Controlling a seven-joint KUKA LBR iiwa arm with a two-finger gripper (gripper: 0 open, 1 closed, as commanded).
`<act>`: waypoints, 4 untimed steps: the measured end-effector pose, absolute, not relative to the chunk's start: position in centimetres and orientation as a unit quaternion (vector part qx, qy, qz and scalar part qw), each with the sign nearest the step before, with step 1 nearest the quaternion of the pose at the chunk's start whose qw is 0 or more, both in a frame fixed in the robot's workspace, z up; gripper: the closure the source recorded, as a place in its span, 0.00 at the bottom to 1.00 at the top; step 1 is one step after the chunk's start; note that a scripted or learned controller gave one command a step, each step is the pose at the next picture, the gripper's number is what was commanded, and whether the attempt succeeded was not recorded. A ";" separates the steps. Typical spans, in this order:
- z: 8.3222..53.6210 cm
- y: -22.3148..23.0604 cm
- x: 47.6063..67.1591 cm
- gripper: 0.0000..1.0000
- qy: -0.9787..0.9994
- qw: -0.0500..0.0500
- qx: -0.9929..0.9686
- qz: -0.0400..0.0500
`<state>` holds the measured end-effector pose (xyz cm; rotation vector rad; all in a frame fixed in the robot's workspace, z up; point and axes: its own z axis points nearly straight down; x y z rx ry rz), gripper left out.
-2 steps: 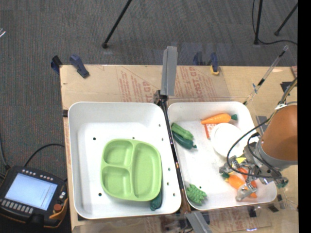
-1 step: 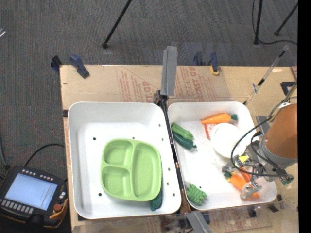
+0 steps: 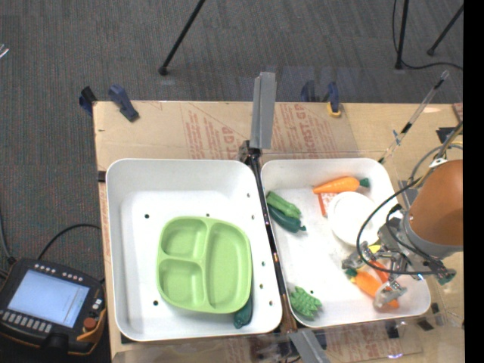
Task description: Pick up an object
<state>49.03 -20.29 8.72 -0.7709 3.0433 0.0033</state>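
You've got two white bins side by side on the bench. The left bin (image 3: pixel 121 203) holds a green divided plate (image 3: pixel 204 263), three compartments, lying flat toward the bin's front. A dark green item (image 3: pixel 242 318) pokes out from under the plate's front right edge; too hidden for you to tell what it is.

The right bin (image 3: pixel 302 174) has the rest. Up by the back wall lies an orange carrot (image 3: pixel 338 184) with a green tip pointing right. Just below it sits a white round dish (image 3: pixel 352 218), with a bit of red-and-white showing at its left edge. Near the bin's left wall you see a dark green vegetable (image 3: pixel 285 211), long, lying at a slant. Down at the front left is a light green bumpy piece (image 3: pixel 305 302).

The arm comes in from the right, orange band (image 3: pixel 446 203) over the wrist. The gripper (image 3: pixel 382 272) is low in the front right corner of the right bin, right over an orange object (image 3: pixel 376 287) that looks like another carrot. Cables and metal parts clutter the gripper, so you cannot tell how the jaws stand, or whether the orange object sits between them or just under them.
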 end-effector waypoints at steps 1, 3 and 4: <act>8.7 -20.4 49.2 0.00 0.942 0.001 -0.337 0.002; 8.6 -19.0 47.9 0.00 0.895 0.000 -0.446 0.002; 9.6 -18.7 48.0 1.00 0.896 0.000 -0.445 0.004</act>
